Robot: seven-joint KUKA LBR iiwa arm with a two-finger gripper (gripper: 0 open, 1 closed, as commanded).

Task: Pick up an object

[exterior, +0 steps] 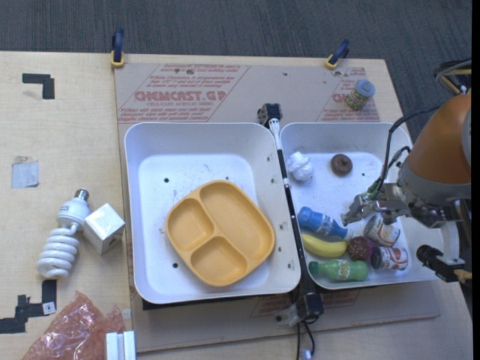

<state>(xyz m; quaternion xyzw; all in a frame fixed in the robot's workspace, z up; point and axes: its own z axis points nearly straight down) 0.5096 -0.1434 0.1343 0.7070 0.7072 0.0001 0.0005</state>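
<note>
— Where are the jaws (373, 210) now?

— Low over the right bin (322, 137), near its right wall, above the cluster of objects along the front edge.

— Clenched or released?

— I cannot tell; wrist hardware and cables clutter them.

— What lies closest to them?

— A white can (387, 233) sits just below them, with a dark red ball (361, 248) beside it and a red-labelled can (393, 258) toward the front. A blue bottle (321, 222), a banana (324, 245) and a green bottle (343, 271) lie to the left.

— Is anything between them?

— Nothing visibly. All objects appear to rest on the bin floor.

— And the left bin (146, 216)?

— It holds a yellow divided plate (219, 232).
</note>
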